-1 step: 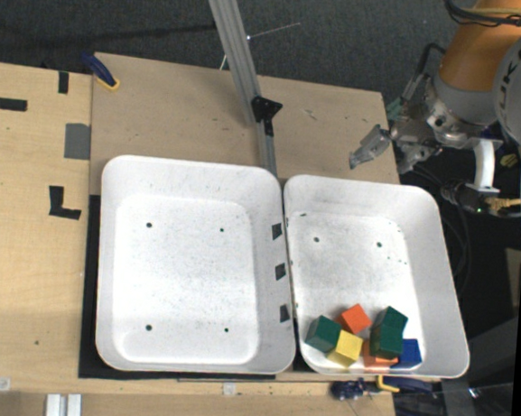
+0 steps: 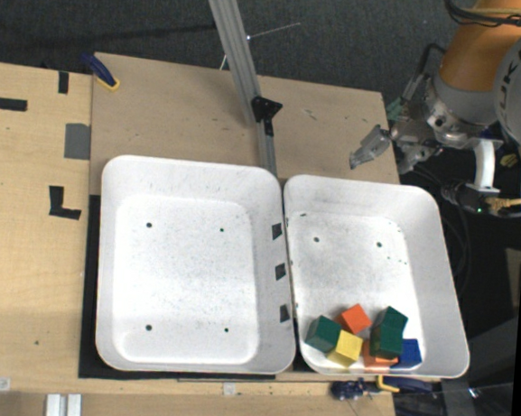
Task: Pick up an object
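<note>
The gripper (image 2: 374,149) hangs at the upper right of the frame, above the far rim of the right bin (image 2: 438,254); whether its jaws are parted or closed I cannot tell. The blocks (image 2: 363,334) cluster in that bin's lower right corner. The approach seems unstarted; next it must travel down-frame and descend over one block.
</note>
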Controlling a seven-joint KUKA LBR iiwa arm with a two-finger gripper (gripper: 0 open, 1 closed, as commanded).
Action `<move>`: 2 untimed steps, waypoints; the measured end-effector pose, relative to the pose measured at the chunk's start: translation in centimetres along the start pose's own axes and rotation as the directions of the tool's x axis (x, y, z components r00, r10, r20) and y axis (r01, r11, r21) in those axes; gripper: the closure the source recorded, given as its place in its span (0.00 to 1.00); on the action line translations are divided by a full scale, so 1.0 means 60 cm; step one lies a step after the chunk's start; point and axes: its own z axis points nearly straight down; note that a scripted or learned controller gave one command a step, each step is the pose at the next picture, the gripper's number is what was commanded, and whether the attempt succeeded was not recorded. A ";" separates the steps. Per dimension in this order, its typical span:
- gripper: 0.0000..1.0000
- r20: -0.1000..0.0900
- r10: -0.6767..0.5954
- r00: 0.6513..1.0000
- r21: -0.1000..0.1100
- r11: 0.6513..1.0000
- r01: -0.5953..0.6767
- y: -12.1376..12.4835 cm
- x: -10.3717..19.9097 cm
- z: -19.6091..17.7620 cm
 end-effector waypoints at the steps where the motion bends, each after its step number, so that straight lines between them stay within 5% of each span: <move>1: 0.00 -0.001 0.000 1.000 0.005 1.000 0.000 0.010 0.013 0.085; 2: 0.00 0.000 0.001 1.000 0.005 1.000 -0.001 0.013 -0.002 0.170</move>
